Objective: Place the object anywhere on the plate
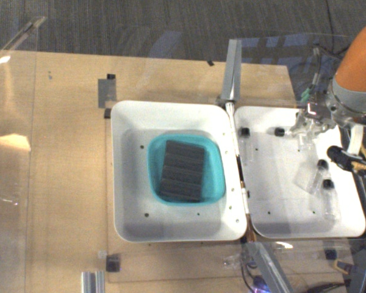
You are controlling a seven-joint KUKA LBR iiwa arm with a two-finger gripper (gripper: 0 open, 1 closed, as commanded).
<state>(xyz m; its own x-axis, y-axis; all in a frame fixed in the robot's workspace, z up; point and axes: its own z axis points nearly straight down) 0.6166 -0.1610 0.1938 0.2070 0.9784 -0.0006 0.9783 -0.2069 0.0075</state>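
Observation:
A dark grey ribbed block (183, 170) lies flat on the teal plate (216, 163), which sits in the middle of the left bin (128, 163). The block rests fully inside the plate's rim, its long side running front to back. My gripper (320, 188) hangs over the right part of the right bin (274, 182), far from the block. Its pale translucent fingers (308, 179) stand apart with nothing between them, so it is open. The arm with its orange band (358, 63) comes in at the upper right.
A raised divider (236, 163) separates the two bins. A metal post (232, 72) stands behind the bins at the seam. Cables and brackets (348, 157) crowd the right bin's far right edge. Wooden bench (49, 176) stretches to the left.

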